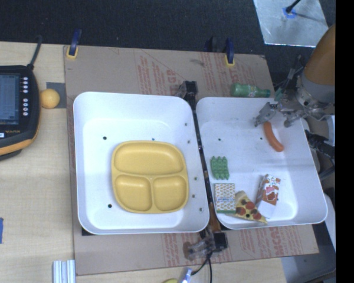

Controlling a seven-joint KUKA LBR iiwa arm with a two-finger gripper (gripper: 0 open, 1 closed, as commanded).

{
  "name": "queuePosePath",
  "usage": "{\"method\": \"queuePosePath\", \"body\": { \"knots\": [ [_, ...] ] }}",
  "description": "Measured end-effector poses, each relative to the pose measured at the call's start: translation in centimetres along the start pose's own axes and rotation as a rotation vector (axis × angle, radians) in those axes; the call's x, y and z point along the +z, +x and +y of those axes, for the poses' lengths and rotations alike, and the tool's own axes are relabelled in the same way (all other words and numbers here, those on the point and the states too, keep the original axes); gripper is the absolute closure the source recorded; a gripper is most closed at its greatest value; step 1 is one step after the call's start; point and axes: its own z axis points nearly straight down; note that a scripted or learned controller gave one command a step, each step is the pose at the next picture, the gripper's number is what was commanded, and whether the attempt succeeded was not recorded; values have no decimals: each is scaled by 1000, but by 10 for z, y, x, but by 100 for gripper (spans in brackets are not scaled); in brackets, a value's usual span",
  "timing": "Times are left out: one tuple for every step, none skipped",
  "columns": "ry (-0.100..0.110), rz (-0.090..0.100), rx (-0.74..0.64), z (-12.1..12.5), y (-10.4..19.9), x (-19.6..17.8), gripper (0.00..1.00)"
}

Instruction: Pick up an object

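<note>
The right bin (242,119) holds an orange-red sausage (274,137), a green block (219,167), a small patterned box (225,196), a pizza slice (248,208) and a red and white packet (270,191). My gripper (278,114) hangs over the bin's far right part, just above the upper end of the sausage. Its grey fingers (263,117) spread out to either side, with nothing between them. The orange band of the arm (321,61) shows at the right edge.
The left bin (94,122) carries a yellow divided plate (149,176). A green bottle (249,90) lies behind the right bin. A teach pendant (9,111) and a yellow ball (49,98) sit on the bench at left.
</note>
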Motion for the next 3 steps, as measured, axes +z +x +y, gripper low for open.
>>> {"method": "queuePosePath", "body": {
  "knots": [
    [-2,0,1,6,0,-6,0],
    [1,0,1,-3,0,-1,0],
    [1,0,-1,-3,0,-12,100]
  ]
}}
